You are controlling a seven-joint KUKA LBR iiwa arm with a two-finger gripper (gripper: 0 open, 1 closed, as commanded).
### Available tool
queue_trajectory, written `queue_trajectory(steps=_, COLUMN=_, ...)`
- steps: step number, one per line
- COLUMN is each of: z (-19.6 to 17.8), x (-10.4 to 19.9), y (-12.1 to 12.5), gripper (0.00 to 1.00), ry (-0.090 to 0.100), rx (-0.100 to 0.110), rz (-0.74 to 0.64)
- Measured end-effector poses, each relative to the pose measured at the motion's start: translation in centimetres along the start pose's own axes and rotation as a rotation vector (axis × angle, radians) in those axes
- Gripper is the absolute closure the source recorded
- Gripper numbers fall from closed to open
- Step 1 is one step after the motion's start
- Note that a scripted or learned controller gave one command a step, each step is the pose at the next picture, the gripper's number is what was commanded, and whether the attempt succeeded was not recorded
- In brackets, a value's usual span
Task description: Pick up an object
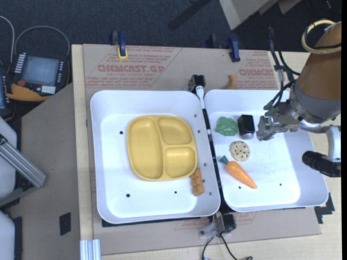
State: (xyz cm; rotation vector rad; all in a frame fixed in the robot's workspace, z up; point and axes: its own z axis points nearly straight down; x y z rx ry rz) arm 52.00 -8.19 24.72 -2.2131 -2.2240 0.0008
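Nearest the lens, an orange carrot (240,174) lies in the right bin (303,196), with a cookie (239,150) just above it, then a green piece (226,126) and a black block (246,125). Beside that block hangs the gripper (267,129), its grasp impossible to judge; nothing visibly sits in it. Picking looks unstarted: every object rests on the bin floor. Across the divide, a yellow tray (161,147) fills the left bin (108,161).

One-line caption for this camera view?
End effector above the right bin near black block, green piece, cookie, carrot; yellow tray left.
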Motion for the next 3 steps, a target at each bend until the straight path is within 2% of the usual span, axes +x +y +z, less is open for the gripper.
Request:
queue_trajectory(steps=2, z=-0.1, x=11.4, y=-0.4, gripper=1.0, ry=-0.001, rx=0.0, rz=-0.001)
queue_trajectory(steps=3, z=2.0, x=16.7, y=-1.3, gripper=1.0, ry=-0.001, rx=0.002, rz=-0.001)
